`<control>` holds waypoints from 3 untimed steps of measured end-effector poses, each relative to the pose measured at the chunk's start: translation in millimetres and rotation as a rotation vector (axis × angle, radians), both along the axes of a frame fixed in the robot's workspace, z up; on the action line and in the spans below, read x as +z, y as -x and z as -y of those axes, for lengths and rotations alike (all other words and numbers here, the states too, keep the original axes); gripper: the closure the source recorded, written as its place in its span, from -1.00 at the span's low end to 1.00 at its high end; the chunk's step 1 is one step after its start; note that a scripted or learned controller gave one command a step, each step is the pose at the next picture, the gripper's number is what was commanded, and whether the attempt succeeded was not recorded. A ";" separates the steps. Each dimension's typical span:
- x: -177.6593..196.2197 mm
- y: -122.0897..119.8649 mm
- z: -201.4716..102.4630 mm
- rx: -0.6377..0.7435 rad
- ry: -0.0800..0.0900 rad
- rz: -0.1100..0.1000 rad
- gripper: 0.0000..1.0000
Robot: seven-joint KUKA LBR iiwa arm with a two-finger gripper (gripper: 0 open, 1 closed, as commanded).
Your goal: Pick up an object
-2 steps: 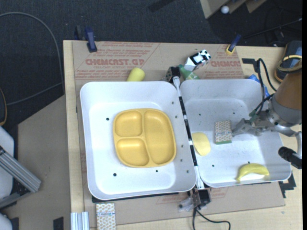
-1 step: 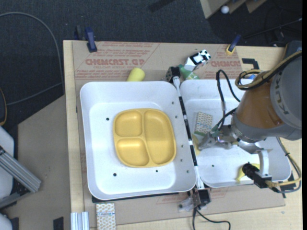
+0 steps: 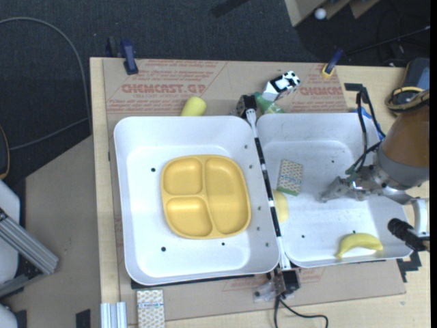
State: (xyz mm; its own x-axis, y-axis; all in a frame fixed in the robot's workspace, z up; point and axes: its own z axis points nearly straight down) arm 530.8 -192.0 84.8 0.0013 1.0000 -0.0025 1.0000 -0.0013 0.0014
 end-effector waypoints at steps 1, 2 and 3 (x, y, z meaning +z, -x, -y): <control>94.8 -1.9 -99.5 0.003 -0.003 0.000 -1.00; -0.5 52.2 -31.0 -0.001 -0.002 -0.002 -1.00; 0.3 -81.3 -44.7 0.003 -0.002 0.000 -1.00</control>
State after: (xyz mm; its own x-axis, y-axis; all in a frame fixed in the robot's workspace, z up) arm 612.1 -147.3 85.0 -0.0017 1.0000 -0.0002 1.0000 0.0017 0.0018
